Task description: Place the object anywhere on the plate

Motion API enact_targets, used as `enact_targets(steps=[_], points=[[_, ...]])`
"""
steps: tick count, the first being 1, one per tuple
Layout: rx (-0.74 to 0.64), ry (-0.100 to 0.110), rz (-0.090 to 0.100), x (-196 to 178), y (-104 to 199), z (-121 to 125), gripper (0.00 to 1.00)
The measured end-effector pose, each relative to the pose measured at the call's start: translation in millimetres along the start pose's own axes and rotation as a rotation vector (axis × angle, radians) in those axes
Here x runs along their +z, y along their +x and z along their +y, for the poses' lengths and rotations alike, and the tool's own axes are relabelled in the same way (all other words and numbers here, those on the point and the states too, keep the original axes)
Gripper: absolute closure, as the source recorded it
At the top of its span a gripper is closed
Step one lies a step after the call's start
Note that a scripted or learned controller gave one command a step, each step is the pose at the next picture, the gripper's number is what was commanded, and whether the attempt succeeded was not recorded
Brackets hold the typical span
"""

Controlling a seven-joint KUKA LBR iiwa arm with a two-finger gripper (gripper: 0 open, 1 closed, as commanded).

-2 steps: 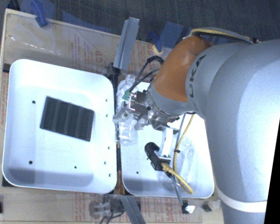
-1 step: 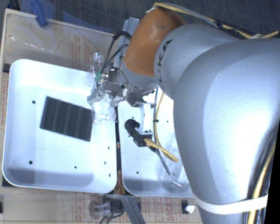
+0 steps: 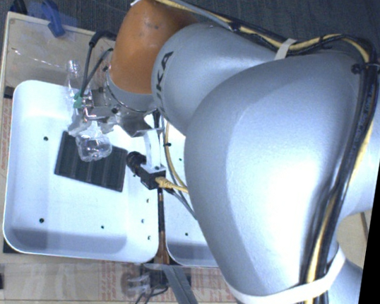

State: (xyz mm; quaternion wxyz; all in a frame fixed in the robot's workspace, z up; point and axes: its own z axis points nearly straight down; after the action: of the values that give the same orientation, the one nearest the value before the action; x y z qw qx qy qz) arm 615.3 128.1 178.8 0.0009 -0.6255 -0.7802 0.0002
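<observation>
Tool (image 3: 89, 119) over dark plate (image 3: 92, 162); jaw state unclear; arm (image 3: 260, 159) hides right bin (image 3: 185, 251).

The arm (image 3: 260, 159) is clad in smooth, rounded grey shells, with an orange band (image 3: 140, 39) set above the wrist. Black lettering is printed beside that band. Black and yellow cables (image 3: 348, 144) are strapped along it by white ties (image 3: 275, 293).
</observation>
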Motion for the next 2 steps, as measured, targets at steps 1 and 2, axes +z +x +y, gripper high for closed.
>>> enact_targets(steps=[1, 2], points=[[0.000, 0.000, 0.000, 0, 0, 0, 0.00], [-0.161, -0.001, -0.004, 75, 31, -66, 0.00]])
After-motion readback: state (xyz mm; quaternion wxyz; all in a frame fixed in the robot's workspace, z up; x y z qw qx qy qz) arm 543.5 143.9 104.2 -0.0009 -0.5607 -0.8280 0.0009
